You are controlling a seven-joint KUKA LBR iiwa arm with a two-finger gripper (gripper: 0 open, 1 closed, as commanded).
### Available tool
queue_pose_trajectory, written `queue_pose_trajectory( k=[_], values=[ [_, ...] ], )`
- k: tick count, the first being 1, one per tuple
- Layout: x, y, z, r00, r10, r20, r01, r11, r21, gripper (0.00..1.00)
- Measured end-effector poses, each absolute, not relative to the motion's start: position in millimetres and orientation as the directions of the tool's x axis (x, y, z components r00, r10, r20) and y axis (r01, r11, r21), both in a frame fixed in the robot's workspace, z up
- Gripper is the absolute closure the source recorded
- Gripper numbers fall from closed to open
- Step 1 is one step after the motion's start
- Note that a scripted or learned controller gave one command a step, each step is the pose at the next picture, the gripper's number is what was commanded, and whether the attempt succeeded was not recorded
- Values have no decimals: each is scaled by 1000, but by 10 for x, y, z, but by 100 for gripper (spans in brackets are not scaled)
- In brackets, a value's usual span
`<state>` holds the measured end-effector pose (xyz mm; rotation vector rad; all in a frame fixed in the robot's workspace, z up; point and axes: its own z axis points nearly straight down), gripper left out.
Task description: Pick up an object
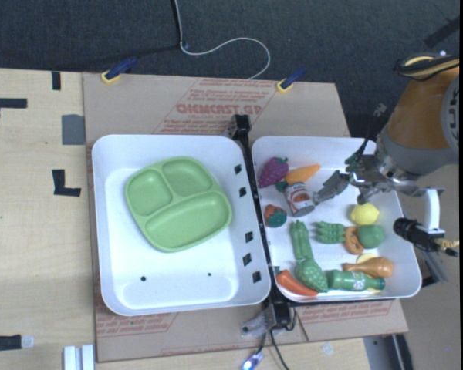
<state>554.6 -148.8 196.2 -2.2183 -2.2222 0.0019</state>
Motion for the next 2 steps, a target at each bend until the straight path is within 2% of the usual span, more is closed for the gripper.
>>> queue_pose_trajectory(
  k=[1, 2],
  values=[
    [5265, -1436, 954, -1, 1000, 1, 1000, 1, -5, 0],
    [5296, -1450, 1123, -1, 1000, -3, 1000, 1, 4, 100]
  ],
)
